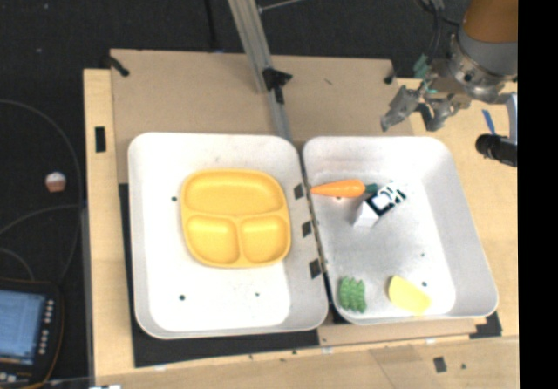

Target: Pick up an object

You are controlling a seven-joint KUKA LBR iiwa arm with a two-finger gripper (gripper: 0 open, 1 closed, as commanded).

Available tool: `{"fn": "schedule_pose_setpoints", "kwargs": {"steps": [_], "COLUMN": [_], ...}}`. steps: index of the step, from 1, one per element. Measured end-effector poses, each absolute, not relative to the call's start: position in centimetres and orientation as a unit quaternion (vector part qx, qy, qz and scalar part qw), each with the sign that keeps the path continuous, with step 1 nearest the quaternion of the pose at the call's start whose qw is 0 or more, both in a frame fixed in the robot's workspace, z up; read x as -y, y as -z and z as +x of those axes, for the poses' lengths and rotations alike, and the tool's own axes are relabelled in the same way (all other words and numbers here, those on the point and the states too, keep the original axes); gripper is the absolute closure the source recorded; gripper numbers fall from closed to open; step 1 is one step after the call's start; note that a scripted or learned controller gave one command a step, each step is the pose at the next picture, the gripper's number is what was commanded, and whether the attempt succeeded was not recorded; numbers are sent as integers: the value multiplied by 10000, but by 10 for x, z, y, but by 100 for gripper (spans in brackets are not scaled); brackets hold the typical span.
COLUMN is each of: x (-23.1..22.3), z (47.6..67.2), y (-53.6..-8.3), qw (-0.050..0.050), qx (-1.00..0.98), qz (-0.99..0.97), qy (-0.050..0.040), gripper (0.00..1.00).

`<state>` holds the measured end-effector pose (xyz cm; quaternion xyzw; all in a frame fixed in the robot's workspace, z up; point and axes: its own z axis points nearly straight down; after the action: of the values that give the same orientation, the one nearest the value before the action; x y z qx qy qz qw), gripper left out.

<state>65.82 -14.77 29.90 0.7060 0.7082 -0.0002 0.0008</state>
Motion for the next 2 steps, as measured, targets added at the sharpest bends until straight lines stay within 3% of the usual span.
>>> {"fn": "schedule_pose_setpoints", "kwargs": {"steps": [1,2], "x": [148,147], "z": [658,656], "y": [-299,-236], "qw": [10,-15], "qx": [-7084,-7071], "qz": [7058,7071], "qy": [6,24], "gripper": [0,0]}}
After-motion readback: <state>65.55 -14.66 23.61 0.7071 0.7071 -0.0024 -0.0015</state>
